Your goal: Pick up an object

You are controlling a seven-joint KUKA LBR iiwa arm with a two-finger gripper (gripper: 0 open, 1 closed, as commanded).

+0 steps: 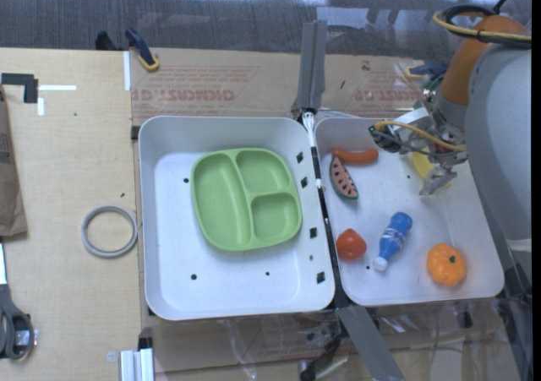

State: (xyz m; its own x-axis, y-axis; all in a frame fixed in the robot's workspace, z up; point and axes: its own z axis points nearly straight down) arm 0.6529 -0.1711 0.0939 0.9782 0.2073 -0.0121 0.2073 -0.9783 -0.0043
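The right bin [473,227] holds a red sausage [355,155], a watermelon slice [342,178], a red tomato [351,244], a blue bottle [393,238] lying on its side, and an orange pumpkin [446,264]. A yellow object [420,165] lies at the bin's far right, partly hidden by the arm. My gripper [438,176] hangs low over that far right part, right beside the yellow object, and nothing shows in its grasp. Cables and the wrist hide much of it.
The left bin [161,227] bears a green divided plate [247,198]. On the bench to the left lie a grey ring [110,230] and scissors [13,333]. A blue clamp [142,48] sits at the back, and the arm's grey body [507,134] covers the right bin's right wall.
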